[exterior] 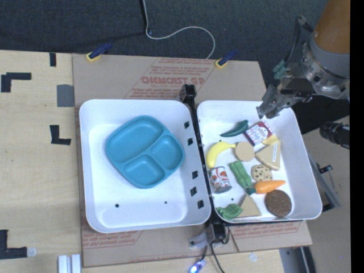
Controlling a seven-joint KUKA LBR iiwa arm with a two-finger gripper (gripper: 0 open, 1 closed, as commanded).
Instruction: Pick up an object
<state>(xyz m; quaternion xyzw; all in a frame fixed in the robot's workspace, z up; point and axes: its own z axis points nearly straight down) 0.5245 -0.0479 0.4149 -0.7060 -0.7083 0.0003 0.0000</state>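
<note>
The right bin [301, 152] holds several toy foods: a yellow banana [218, 151], a dark green pepper [234, 129], a maroon packet [257, 133], a cheese wedge [272, 152], a cookie [261, 172], an orange carrot [268, 186], a brown round patty [278, 202], a small can [220, 179] and a green bean pod [241, 174]. My gripper [269, 109] hangs above the bin's far right corner, just above the maroon packet. Nothing shows between its fingers.
The left bin [94, 152] holds a blue divided plate [145, 151]. Both bins rest on a cardboard sheet [170, 75]. A white cable [170, 33] loops behind the bins. The arm [333, 33] enters from the upper right.
</note>
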